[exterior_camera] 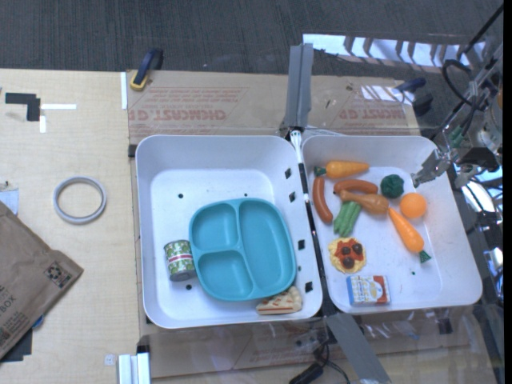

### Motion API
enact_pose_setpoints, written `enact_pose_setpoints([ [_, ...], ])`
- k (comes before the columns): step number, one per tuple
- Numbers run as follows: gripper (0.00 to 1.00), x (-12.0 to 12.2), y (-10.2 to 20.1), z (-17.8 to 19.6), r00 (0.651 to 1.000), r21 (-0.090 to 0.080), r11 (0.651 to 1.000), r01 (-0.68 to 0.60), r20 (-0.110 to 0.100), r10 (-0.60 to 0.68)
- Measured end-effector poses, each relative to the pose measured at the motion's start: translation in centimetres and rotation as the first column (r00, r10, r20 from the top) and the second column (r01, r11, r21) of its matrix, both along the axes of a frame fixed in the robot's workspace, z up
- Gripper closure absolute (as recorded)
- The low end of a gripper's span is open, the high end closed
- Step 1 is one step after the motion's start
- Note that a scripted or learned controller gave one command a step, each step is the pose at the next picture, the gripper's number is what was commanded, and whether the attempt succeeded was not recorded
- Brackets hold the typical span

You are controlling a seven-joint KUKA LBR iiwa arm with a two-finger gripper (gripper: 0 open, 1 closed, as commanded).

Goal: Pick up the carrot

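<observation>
Where the right bin (468, 250) dips — carrot (406, 232) well below the fingers (432, 170), their state unclear.

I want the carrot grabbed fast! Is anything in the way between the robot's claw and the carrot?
In the camera view, the orange ball sits between the gripper and the carrot, just above the carrot's thick end.

1. The two bins (152, 214) looked like smooth white plastic with a slight sheen.
2. The teal plate (242, 249) looked like matt plastic.
3. The carrot (406, 231) looked like smooth plastic.
4. The bench (64, 142) at left looked like pale wood.
</observation>
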State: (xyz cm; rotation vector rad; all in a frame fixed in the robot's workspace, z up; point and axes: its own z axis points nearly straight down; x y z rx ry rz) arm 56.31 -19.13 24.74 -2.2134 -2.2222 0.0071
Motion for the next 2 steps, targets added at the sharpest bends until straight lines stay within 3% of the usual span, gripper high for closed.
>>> enact_pose_setpoints([
  [1,0.00,0.6,-3.0,-10.6,0.996,0.002,0.996,-0.088,0.001,0.088],
  [2,0.00,-2.8,-1.7,-15.8,0.999,0.001,0.999,-0.040,0.005,0.040],
])
